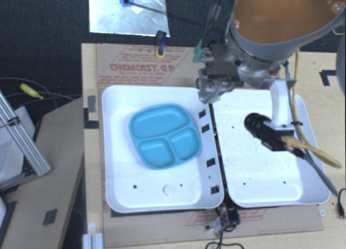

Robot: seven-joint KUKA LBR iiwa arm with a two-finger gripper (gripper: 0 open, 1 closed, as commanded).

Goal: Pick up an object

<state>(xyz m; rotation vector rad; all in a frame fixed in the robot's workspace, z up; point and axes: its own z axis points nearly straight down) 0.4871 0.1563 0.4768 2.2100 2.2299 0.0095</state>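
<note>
On the left half of the frame, inside the left bin (116, 150), lies a blue plate (164, 136) with three compartments. It rests flat on the white floor, a little turned, and it is close to the wall that this bin shares with the right bin (259, 191). Above the upper end of that shared wall hangs the gripper (211, 93), pointing downward, up and to the right of the plate and apart from it. I cannot tell whether it is open or closed. The grey arm (281, 10) with its orange band takes the upper right of the frame. Under both bins is a cardboard sheet (141, 61) with red print, and near its upper edge sits a small yellow and blue object (160, 45). Higher, at the upper left, a shiny sheet (127, 4) lies on the dark ground.
</note>
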